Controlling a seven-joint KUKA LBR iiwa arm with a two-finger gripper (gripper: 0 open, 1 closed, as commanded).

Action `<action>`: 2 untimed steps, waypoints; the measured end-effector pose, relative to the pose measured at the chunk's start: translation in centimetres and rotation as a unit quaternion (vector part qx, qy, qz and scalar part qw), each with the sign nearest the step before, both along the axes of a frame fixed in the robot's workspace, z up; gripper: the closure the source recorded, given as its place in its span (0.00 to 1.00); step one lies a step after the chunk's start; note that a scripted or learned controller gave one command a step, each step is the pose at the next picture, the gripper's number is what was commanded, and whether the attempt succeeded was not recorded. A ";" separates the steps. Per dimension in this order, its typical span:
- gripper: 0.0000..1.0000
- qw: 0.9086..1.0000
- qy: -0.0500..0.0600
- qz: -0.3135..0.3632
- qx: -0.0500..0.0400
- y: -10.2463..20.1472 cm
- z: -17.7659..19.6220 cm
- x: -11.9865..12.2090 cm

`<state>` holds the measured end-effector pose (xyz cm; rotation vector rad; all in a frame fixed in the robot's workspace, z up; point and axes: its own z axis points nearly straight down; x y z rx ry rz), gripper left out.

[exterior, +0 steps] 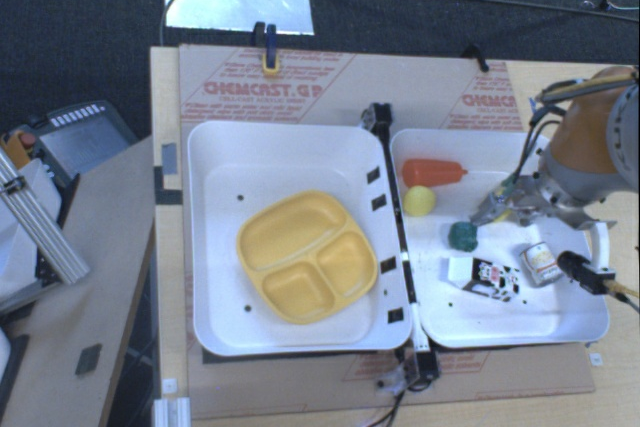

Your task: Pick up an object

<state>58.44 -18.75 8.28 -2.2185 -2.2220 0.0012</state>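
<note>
Your two-finger gripper [492, 208] hung low in the right-hand shallow white plastic bin [500, 330]. How far it was open you could not tell. Just left of the gripper sat a small dark-green rounded lump [462, 235], the nearest candidate. It probably was light, firm and apt to roll, best pinched across its middle. Farther left of the gripper lay a yellow ball [419, 201] and an orange carrot-shaped toy [433, 172].

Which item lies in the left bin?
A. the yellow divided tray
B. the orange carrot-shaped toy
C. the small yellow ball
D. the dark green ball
A. The yellow divided tray lies alone in the left bin; the orange toy, yellow ball and green ball lie in the right bin.
</note>
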 end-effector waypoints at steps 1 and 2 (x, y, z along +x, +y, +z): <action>1.00 1.000 -0.003 0.000 -0.001 -0.1 1.4 0.2; 1.00 1.000 -0.004 0.002 -0.001 0.8 7.2 0.0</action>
